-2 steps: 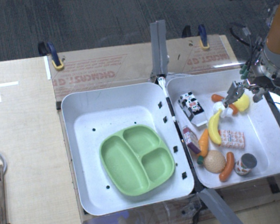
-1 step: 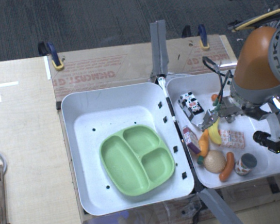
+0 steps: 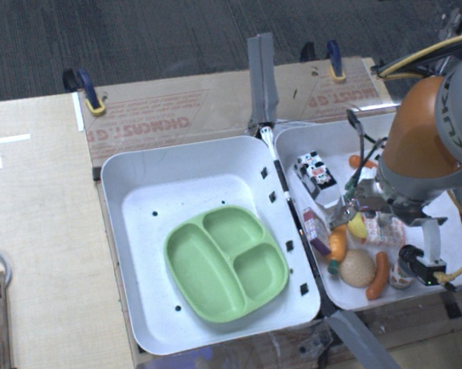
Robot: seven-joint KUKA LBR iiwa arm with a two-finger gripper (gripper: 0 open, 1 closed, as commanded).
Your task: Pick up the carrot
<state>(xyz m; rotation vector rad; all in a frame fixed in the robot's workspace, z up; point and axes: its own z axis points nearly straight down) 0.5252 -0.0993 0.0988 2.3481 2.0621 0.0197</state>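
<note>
The approach is under way: the pincer point(image 3: 356, 206), its state impossible to tell, hovers in the right bin point(image 3: 333, 293) just right of the carrot point(image 3: 337, 244), at frame's lower right; next, descend squarely over it.

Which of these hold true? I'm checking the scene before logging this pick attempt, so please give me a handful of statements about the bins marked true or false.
1. The green plate lies in the left bin. True.
2. The carrot lies on the green plate. False: it lies in the right bin, among other toy food.
3. The arm reaches over the right bin. True.
4. The green plate has a single undivided hollow. False: it has three compartments.
5. A black and white cow toy lies in the right bin. True.
6. The sausage lies in the left bin. False: it lies in the right bin, near its front edge.
</note>
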